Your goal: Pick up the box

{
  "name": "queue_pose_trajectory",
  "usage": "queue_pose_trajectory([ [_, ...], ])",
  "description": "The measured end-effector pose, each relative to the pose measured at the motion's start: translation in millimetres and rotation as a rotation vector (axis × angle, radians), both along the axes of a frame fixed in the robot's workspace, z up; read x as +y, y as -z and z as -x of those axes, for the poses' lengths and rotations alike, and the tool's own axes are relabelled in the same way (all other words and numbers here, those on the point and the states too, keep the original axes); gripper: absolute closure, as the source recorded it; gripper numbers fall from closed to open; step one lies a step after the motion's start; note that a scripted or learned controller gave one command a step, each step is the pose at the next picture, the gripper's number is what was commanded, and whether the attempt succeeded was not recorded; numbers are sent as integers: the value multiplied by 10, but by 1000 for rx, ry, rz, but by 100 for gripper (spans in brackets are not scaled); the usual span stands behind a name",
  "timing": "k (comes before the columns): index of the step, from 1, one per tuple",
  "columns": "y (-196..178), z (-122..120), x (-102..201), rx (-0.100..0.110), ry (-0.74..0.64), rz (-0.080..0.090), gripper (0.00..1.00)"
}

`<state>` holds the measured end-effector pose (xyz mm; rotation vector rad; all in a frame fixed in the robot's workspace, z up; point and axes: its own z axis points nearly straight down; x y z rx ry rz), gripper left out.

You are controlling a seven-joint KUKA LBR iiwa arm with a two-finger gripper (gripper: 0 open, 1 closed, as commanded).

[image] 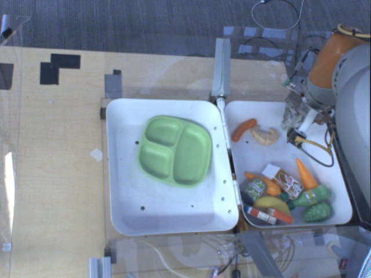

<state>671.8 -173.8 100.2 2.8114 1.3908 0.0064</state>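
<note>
Closest to the camera, along the near wall of the right bin (pixel 348 210), lies a clutter of toy food: a red-and-white tube (pixel 268 215), a yellow banana (pixel 271 203), a green bumpy piece (pixel 317 212) and a green bottle (pixel 310 197). Just behind these sit a round green-labelled item (pixel 254 189) and a small orange piece (pixel 268 185) touching it. The box (pixel 283 181), a small brown-and-white carton lying tilted on the bin floor, rests among them, between the round item and an orange carrot (pixel 305 174) that points away from the camera. Nothing grips the box.

Left of this, the left bin (pixel 119 167) holds a green divided plate (pixel 175 149) with three compartments, lying flat near the bin's middle.

Farther back in the right bin, a red sausage (pixel 244 129) lies just beside a pale croissant-shaped pastry (pixel 265 135). The gripper (pixel 294 124) hangs over the far right part of that bin, near the pastry and well apart from the box; whether its fingers are spread or closed cannot be told, and nothing is seen held. Above it rises the orange band (pixel 331 59) of the arm.
</note>
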Motion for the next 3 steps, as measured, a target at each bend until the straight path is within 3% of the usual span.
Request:
queue_pose_trajectory([
  [1,114,739,179,-2,148,-3,100],
  [2,132,332,-232,0,159,-2,100],
  [3,125,63,-190,-1,212,-3,100],
])
